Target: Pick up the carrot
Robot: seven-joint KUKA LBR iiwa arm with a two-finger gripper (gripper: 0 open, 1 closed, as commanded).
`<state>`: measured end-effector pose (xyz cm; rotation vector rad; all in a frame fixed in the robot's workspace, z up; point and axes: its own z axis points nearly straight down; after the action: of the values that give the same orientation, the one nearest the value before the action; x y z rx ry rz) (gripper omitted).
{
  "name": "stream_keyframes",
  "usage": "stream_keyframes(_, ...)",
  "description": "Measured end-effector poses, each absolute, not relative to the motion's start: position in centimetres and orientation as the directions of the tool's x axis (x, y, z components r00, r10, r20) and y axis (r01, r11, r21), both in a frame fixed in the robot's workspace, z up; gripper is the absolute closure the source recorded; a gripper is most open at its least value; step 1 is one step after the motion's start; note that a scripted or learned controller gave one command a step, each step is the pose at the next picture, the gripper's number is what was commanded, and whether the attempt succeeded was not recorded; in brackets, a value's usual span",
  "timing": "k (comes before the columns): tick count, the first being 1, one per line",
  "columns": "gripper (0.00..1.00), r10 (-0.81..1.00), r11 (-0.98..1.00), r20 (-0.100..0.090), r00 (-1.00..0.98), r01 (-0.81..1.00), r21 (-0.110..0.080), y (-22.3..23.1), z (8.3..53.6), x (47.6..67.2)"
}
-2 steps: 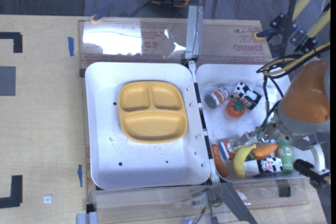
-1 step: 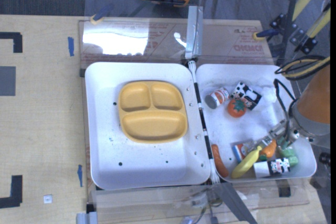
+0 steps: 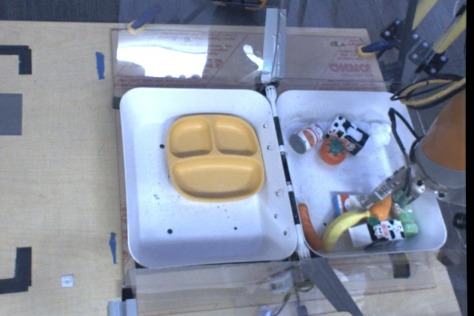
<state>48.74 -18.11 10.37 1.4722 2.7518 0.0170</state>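
Two shallow white bins are seen side by side; the left bin (image 3: 141,181) is smooth moulded plastic, speckled with dark spots, and bears a matte yellow divided plate (image 3: 215,157) with three rounded compartments. In the right bin (image 3: 437,237) a carrot (image 3: 308,227), a slim orange-red tapered piece, lies against the left wall at about 7 o'clock of the bin. A curved glossy yellow banana (image 3: 343,224) is set just beside it. The gripper (image 3: 390,192) is lowered at roughly 4 o'clock of the bin, over a cluster of small toys; the carrot lies at its 8 o'clock, well apart. How far the gripper is spread cannot be told, being blurred among the clutter.
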Motion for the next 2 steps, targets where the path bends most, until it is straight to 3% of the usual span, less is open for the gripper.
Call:
stream_keyframes(1, 1.0, 0.935, 0.355, -0.004, -0.355, 0.935, 0.003, -15.6, 17.2, 48.0)
stream_keyframes(2, 1.0, 0.934, 0.356, 0.001, -0.356, 0.934, -0.001, -12.9, 14.7, 48.0)
